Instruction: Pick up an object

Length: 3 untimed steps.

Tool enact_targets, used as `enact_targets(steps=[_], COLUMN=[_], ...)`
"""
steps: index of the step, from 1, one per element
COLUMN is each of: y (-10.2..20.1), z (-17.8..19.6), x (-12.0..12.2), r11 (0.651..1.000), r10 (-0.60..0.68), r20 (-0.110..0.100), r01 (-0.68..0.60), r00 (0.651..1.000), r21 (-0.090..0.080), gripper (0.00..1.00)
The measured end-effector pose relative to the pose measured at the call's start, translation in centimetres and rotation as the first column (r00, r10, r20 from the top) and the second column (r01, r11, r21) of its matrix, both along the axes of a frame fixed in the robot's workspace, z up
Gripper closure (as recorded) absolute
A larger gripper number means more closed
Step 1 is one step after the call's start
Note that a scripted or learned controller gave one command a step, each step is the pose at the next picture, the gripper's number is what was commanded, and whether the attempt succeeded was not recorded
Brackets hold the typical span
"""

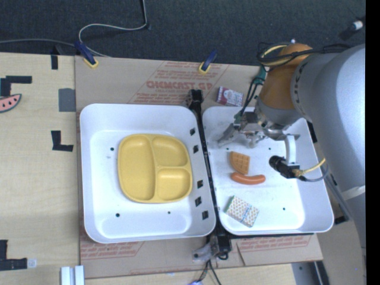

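Observation:
In the right bin (309,215) lie a tan waffle piece (240,161), a red-orange sausage (248,179) just below it, and a small patterned packet (243,211) near the front edge. My gripper (236,134) hangs over the bin's back left part, just above the waffle, its metal fingers (228,136) pointing left and down. Nothing shows between them. The grey arm with its orange band (284,82) reaches in from the right.
The left bin (101,218) holds a yellow divided plate (155,167). A small wrapped packet (229,96) lies on the cardboard behind the right bin. A black cable piece (284,165) hangs by the arm over the right bin.

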<state>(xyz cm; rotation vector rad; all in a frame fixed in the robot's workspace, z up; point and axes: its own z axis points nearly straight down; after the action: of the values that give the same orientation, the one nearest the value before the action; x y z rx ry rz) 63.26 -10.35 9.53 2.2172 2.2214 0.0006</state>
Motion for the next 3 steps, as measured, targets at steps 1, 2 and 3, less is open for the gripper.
enact_targets(steps=[1,2,3], y=[0.1,0.1,0.4], z=[0.9,0.9,-0.9], x=[0.0,0.0,-4.6], r11=[1.000,1.000,1.000], r10=[0.001,0.001,-0.001], r20=[-0.001,-0.001,0.000], r01=[-0.001,-0.001,0.001], r00=[1.000,1.000,1.000], r21=[0.001,0.001,0.001], gripper=[1.00,0.00,0.00])
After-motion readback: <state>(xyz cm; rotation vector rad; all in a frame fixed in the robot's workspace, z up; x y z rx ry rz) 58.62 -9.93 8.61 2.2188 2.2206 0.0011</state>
